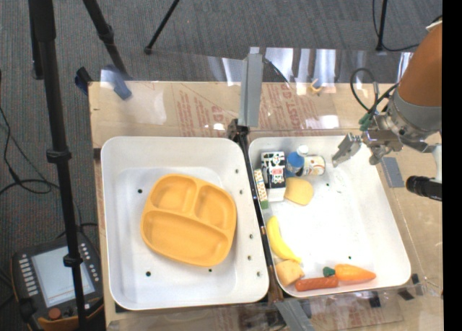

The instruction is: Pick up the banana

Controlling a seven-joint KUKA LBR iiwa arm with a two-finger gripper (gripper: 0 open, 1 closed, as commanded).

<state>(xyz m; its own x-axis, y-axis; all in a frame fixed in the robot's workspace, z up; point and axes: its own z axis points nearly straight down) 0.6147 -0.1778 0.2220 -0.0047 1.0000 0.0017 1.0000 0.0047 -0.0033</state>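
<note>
a: where's the banana [282, 241] from where you sit?

b: low along the left wall of the right bin [375, 210], lying lengthwise against that wall, its lower end just beside a pale lump of food [289, 272]. a carrot [352, 273] and a red piece [316, 283] lie along the bottom edge near it.

a: and you?

b: my gripper [359, 148] hangs over the bin's upper right corner, well apart from the banana. my fingers look spread and released, nothing between them.

a: why hold there?

b: my guess is it keeps me off the clutter at the top, the little carton [273, 166] and the blue-capped bottle [303, 163]. the wall crowding the banana looks like the hard part.

a: the other bin?

b: the left bin [123, 178] just carries the yellow divided plate [190, 218], no part of this job.
</note>
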